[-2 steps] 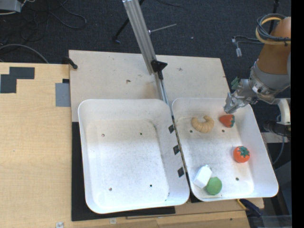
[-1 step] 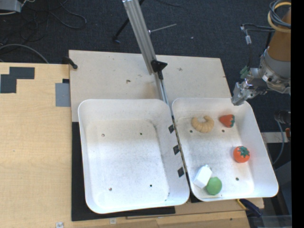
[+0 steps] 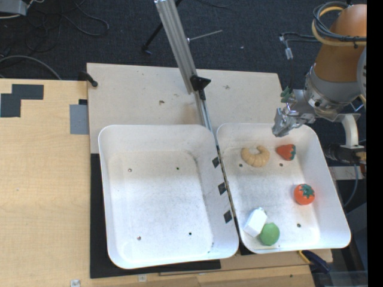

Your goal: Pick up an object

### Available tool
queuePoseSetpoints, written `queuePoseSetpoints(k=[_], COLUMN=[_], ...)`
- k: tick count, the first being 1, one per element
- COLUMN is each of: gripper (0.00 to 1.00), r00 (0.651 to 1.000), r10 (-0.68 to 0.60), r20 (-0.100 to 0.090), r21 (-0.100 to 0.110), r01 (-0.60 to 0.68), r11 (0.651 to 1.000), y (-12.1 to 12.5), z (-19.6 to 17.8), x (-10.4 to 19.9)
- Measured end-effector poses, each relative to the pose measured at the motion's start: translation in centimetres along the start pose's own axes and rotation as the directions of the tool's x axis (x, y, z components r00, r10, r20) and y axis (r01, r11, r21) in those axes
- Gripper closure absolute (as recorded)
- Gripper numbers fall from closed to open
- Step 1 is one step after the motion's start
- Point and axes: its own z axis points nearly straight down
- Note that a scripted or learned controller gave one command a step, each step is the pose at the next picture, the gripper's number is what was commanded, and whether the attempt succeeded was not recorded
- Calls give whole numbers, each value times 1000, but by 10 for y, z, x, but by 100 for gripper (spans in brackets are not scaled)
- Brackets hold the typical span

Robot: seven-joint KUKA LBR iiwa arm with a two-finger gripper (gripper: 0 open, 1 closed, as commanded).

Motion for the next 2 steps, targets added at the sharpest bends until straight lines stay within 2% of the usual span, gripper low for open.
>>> queuePoseSetpoints(k=[2], gripper=[100], r00=[1000], r10=[0], r20=[0], r21=[3], r01=[0], r11=[1000], y=[-33], z=[35], x=[104])
